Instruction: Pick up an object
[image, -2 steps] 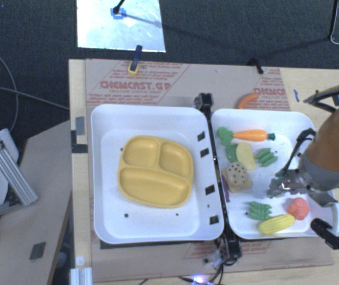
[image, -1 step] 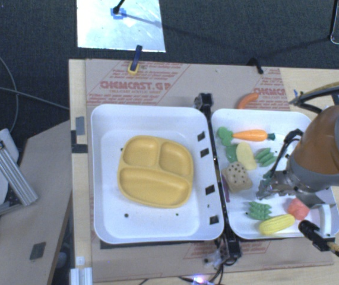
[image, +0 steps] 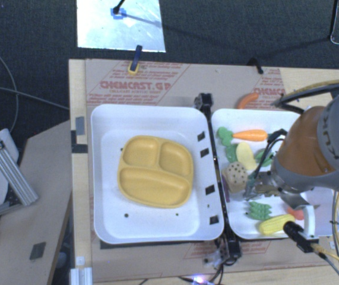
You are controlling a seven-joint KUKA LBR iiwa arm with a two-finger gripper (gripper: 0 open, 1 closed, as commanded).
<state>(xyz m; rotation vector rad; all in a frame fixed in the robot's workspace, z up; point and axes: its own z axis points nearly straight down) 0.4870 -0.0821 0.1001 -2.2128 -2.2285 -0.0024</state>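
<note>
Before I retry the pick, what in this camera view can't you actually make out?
- Hand: its fingers are too small and dark in the camera view to tell apart.
- Right bin: the arm covers much of its right part, hiding whatever lies under it.
- Orange item behind the right bin: partly hidden by the rim, so its kind is unclear.
- Green toy: too blurred to name.
</note>
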